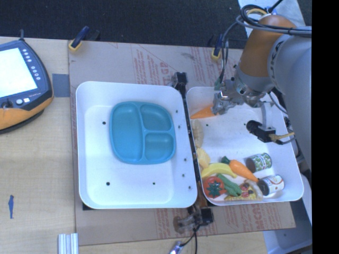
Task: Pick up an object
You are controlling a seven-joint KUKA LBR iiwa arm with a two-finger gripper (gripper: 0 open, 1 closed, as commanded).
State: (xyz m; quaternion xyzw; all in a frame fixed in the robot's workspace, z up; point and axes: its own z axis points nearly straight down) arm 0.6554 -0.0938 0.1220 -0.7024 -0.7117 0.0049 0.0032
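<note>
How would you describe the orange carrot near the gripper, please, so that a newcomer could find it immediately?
Look in the right-hand white bin, at its far-left corner beside the divider. The orange carrot lies there just left of the gripper, well apart from the toy-food pile at the bin's near edge. The other carrot lies in that pile.

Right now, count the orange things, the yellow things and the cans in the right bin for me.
Orange: 2, carrot near the gripper, carrot by the pile
Yellow: 1, banana
Cans: 2, green-label can, red-label can
Total: 5
</note>
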